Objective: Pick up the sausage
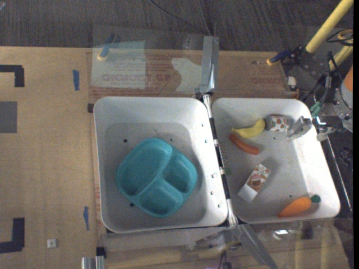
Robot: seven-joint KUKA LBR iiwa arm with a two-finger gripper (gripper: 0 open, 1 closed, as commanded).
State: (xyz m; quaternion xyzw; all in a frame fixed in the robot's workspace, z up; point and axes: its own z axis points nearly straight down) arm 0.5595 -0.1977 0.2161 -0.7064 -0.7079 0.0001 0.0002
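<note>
The sausage [244,144] is a short reddish-orange link lying at a slant in the upper left part of the right bin [314,172]. Its upper end nearly touches a yellow banana [250,130]. My gripper [298,128] hangs at the bin's upper right, about a hand's width to the right of the sausage, beside a small red-and-white packet [276,122]. Nothing shows in its grasp.
A red-and-white carton [254,181] lies in the middle of the right bin and a carrot [297,205] rests at its lower right corner. The left bin [106,150] holds a teal divided plate [157,176]. Cables and a yellow pole [330,21] crowd the upper right.
</note>
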